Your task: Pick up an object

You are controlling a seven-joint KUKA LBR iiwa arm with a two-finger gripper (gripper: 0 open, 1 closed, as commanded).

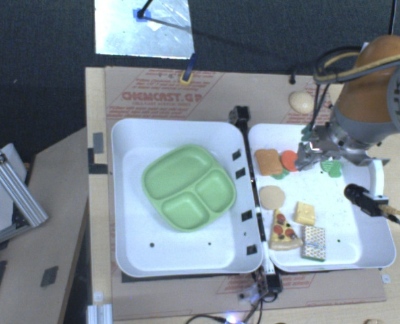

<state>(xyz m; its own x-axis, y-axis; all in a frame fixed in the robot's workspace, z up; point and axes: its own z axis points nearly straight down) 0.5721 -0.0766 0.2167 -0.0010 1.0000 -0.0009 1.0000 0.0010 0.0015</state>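
The right bin [361, 248] holds several toy foods: an orange-brown toast piece [268, 162], a red round piece [290, 160], a tan round cookie [272, 196], a pizza slice [284, 231], a yellow cheese block [305, 214], a patterned green-white packet [313, 242] and a green piece [332, 169]. My gripper [306, 152] hangs low over the bin's far part, right beside the red piece and just left of the green piece. The arm's grey wrist covers the fingers from above.
The left bin [129, 248] holds a green divided plate [189, 187]. A tan egg-like object [301, 102] lies on the cardboard behind the right bin. A black cylinder [363, 200] juts over the right bin's right side. A foil sheet [144, 19] lies at the back.
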